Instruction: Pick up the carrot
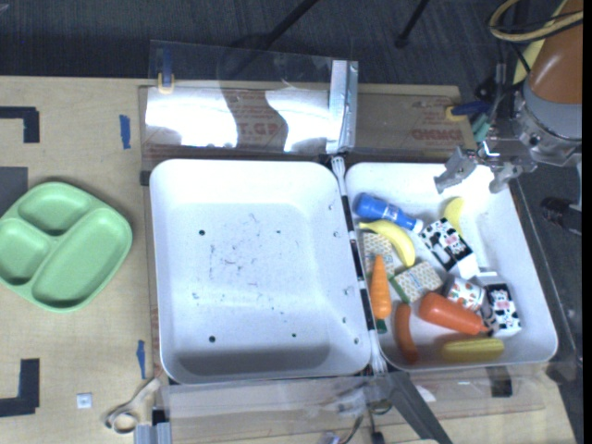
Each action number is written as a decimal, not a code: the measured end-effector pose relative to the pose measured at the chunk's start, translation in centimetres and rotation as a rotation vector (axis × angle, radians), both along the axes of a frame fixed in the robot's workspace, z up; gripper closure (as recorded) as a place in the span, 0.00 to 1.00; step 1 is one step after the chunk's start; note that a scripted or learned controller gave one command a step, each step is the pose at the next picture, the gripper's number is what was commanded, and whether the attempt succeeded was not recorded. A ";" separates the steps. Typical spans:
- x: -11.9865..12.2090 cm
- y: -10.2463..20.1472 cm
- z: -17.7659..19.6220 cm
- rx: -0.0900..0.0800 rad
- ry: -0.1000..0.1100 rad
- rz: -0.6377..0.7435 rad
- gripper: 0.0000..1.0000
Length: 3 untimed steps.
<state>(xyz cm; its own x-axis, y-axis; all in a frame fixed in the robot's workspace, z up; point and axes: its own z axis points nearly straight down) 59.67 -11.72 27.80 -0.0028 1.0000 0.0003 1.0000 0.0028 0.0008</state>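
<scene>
The carrot [379,287] lies along the right bin's [536,248] left wall, beside a banana [392,237]. Likely light, stiff, smooth plastic; grip its thick middle crosswise. The gripper [474,166] hovers far-right, jaws wide, empty.

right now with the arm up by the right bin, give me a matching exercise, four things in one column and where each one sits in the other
Things:
1. carrot
2. blue bottle
3. green tray
4. gripper

Places:
A. on the bench, left of both bins
B. over the right bin's far right corner
C. along the right bin's left wall, near its middle
D. in the right bin's far left part, above the banana

Pairs: 1-C, 2-D, 3-A, 4-B
</scene>
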 end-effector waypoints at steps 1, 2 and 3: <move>2.2 0.4 -13.5 0.000 -0.001 0.151 0.00; 2.3 0.3 -12.4 0.000 -0.005 0.149 1.00; 2.9 -2.0 -17.0 -0.001 -0.002 -0.095 1.00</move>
<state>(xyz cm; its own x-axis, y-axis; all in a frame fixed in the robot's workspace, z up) 62.54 -13.72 10.79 0.0917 0.9958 -0.0003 0.9958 -0.0917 0.0027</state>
